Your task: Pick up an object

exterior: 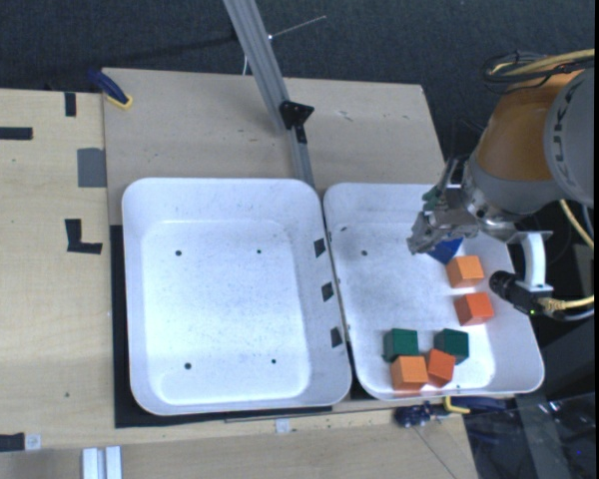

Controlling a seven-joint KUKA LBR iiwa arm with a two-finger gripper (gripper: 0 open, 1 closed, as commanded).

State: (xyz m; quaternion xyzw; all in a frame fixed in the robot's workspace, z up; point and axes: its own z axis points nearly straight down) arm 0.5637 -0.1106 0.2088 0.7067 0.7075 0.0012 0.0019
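Low over the right bin (pixel 359 297), the gripper (pixel 431 236) nears a blue block (pixel 445 249); its state cannot be told; closing squarely comes next

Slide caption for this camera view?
Gripper over the right bin, above a blue block, near orange and green blocks.

Matt wood, speckled white plastic, bare metal.
Pale matt plywood for the bench (pixel 40 297); smooth white plastic, finely speckled, for the left bin (pixel 140 203) and right bin (pixel 374 200); dull grey metal for the slanted rail (pixel 258 43); matt-looking coloured blocks (pixel 466 271).
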